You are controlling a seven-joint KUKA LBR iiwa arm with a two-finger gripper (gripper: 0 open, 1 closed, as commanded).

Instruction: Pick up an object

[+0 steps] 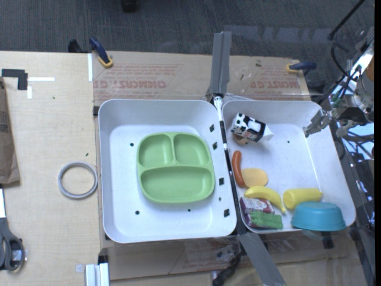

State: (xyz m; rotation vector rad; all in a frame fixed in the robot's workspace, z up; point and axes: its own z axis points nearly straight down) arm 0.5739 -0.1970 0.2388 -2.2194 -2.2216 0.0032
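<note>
Ring of tape: a grey tape ring lies on the bare bench outside the left white bin's left wall, so I leave it alone.
Left bin: a pale green plastic divided plate sits flat at its centre; too broad and low for my fingers, I judge.
Right bin, left wall: a thin orange-red sausage toy lies along the wall of the right white bin, touching a flat orange disc.
Right bin, far edge: a black-and-white cow-patterned carton stands apart, the easiest pick in my view.
Right bin, near edge: a yellow banana toy, a red-and-green packet, a yellow block and an upturned blue bowl crowd together, leaving little finger room.
My gripper: poised at the right bin's far right corner, holding nothing; I cannot tell whether it is apart or together.
</note>
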